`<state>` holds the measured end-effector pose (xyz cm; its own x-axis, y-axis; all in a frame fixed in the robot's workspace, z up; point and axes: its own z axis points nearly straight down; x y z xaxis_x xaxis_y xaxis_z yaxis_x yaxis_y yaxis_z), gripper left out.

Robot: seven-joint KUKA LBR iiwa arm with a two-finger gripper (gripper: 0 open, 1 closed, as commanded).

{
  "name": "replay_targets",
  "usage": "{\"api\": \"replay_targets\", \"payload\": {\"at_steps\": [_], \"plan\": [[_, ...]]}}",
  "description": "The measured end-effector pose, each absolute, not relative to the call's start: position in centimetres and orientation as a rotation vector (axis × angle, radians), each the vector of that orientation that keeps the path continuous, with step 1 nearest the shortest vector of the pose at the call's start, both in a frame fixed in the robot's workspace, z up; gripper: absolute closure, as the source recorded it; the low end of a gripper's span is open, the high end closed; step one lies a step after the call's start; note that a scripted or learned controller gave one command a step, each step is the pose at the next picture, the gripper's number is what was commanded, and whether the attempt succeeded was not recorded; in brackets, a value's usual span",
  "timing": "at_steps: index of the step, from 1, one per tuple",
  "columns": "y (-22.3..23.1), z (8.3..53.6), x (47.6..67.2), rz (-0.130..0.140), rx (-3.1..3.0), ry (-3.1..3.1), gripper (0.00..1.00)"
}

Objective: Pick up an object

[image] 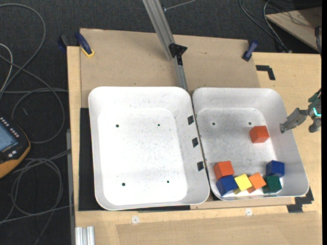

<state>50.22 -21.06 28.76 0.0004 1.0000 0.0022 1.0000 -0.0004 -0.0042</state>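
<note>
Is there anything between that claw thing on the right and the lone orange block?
No. In the camera view, only bare white bin floor and the bin's right wall lie between the end effector and the orange block.

Not much of the robot is being shown here tbh: a grey metal two-finger gripper [301, 120] with slim dull-grey fingers [291, 122] is being caught at the frame's edge, and a small teal-green glow is being given off on the body behind them.
</note>
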Motion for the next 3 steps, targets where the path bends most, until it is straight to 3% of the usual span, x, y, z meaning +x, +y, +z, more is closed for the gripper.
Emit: {"api": "replay_targets", "payload": {"at_steps": [1, 3], "plan": [[-21.0, 28.9, 50.3, -0.001, -2.220, -2.222, 0.00], [-19.7, 17.7, 50.0, 0.004, -2.216, -2.215, 0.00]]}}
